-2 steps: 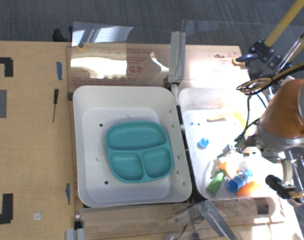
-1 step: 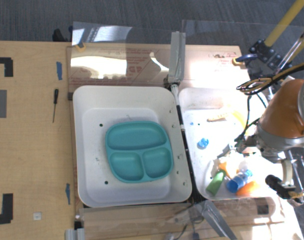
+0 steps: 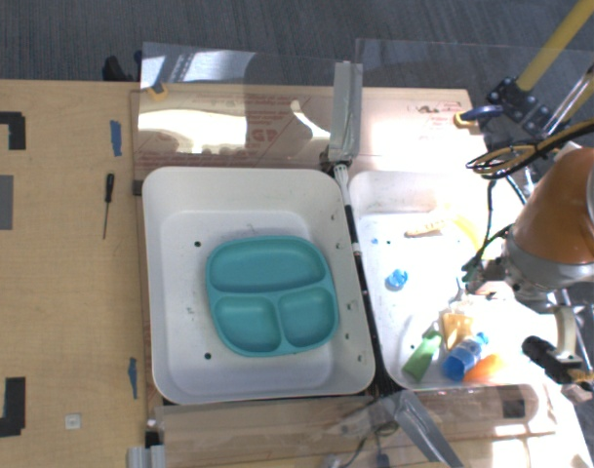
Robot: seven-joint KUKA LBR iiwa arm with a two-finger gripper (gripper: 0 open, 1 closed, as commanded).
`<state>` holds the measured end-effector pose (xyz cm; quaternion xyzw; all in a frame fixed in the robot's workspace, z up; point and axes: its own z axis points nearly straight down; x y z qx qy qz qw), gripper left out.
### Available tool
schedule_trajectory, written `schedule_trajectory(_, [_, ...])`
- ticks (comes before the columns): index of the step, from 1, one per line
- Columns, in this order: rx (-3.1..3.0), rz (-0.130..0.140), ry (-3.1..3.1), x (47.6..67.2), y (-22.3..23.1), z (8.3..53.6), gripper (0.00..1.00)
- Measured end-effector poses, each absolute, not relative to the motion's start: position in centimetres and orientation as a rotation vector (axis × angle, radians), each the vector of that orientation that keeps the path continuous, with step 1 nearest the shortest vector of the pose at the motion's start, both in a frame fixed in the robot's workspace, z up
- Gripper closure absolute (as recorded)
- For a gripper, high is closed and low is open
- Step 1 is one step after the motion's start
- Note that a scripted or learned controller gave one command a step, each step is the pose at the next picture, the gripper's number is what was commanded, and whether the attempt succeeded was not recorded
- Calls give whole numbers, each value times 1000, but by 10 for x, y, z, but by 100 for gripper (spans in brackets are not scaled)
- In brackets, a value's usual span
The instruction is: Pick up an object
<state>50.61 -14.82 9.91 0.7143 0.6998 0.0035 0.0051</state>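
Observation:
The right bin (image 3: 414, 203) holds several small objects. A green piece (image 3: 420, 358), a blue cylinder (image 3: 462, 359) and an orange piece (image 3: 483, 367) lie together by its near wall, with a tan item (image 3: 455, 326) just behind them. A small blue object (image 3: 395, 280) lies alone near the bin's middle. A pale yellow strip (image 3: 423, 229) and a yellow piece (image 3: 464, 230) lie farther back. My gripper (image 3: 475, 283) hangs low over the right side of this bin, just behind the tan item, under the orange-banded arm (image 3: 565, 213). I see nothing held in it.
The left bin (image 3: 170, 213) holds a teal divided plate (image 3: 271, 293). A grey divider post (image 3: 345, 115) stands behind the wall between the bins. Cables (image 3: 501, 159) loop at the right bin's far right corner. A black part (image 3: 555, 355) juts out beside the bin's right wall.

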Motion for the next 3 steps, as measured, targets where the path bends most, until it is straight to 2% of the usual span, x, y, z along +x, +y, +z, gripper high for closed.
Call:
schedule_trajectory(1, [2414, 17, 1997, 482, -91, 320, 100])
schedule_trajectory(2, [2398, 0, 2026, 480, -95, 319, 100])
schedule_trajectory(3, [2626, -16, 1740, 491, -83, 193, 100])
